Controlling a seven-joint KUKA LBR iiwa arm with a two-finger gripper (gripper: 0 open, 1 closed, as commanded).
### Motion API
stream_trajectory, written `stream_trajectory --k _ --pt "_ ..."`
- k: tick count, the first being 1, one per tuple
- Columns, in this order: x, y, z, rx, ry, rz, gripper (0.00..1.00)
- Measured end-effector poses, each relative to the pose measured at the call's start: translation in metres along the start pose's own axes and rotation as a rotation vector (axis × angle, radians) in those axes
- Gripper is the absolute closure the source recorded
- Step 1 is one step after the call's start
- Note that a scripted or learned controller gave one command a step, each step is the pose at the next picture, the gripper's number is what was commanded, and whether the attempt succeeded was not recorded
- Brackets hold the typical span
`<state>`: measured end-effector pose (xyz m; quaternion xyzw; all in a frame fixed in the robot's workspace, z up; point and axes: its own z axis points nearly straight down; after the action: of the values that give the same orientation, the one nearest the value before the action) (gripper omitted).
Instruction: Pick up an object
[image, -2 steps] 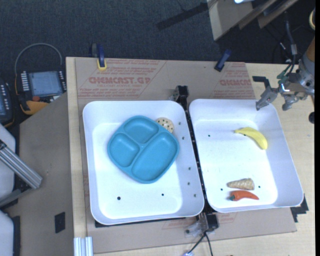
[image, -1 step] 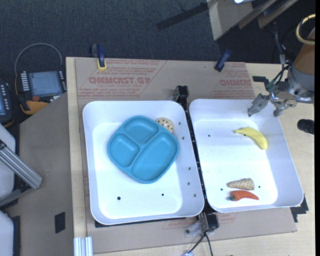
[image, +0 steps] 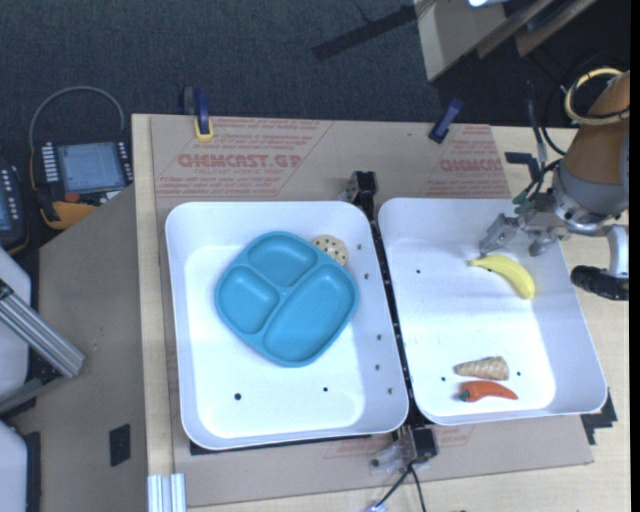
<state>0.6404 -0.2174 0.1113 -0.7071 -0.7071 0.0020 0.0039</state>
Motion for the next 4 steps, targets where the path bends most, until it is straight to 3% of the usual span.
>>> stream_trajectory --k 1,2,3,4 --pt "-0.001 0.003 -0.016 -0.011 -0.004 -0.002 1.00" --pt "0.000 0.001 -0.081 -0.017 -0.007 -0.001 1.00" --pt "0.000 0.002 -0.114 -0.016 -0.006 -0.001 1.00" --pt "0.056 0.003 -0.119 -0.008 0.000 -0.006 1.00"
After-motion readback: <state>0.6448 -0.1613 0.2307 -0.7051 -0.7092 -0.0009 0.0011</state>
